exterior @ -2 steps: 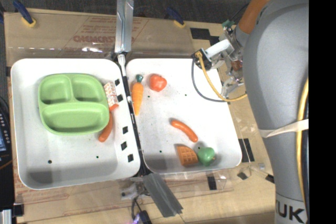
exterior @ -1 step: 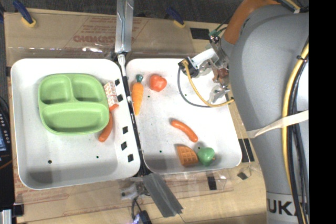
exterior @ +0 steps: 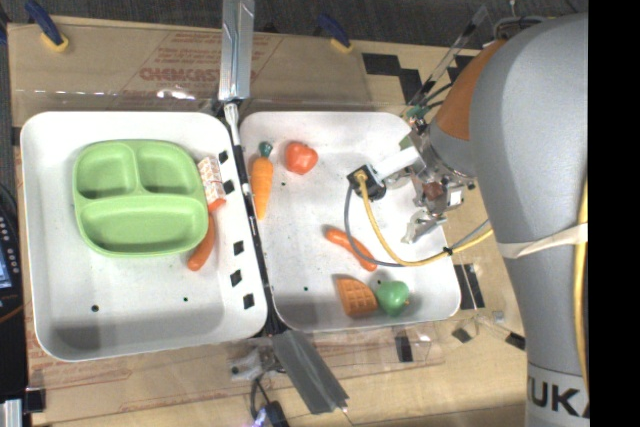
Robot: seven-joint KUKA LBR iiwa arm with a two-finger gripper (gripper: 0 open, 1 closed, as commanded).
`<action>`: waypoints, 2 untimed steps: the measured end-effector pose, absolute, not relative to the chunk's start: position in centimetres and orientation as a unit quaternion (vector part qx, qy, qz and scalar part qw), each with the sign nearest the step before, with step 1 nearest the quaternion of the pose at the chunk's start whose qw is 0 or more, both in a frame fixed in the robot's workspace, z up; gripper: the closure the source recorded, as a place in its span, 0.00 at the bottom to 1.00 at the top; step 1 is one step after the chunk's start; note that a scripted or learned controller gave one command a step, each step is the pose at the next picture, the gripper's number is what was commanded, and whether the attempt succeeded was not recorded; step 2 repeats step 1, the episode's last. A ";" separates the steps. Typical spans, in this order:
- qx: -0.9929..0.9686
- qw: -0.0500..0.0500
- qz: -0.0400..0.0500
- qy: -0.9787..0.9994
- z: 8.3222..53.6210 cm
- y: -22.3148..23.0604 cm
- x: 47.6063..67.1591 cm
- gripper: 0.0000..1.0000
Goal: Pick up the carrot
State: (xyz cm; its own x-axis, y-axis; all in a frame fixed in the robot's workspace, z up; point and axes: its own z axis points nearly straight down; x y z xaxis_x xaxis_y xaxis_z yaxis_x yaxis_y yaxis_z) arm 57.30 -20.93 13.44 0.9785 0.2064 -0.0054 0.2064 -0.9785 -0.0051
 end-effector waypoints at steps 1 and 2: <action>-0.995 0.002 0.002 -0.103 14.1 -21.0 47.6 0.00; -0.995 0.002 0.002 -0.103 14.1 -21.0 47.6 0.00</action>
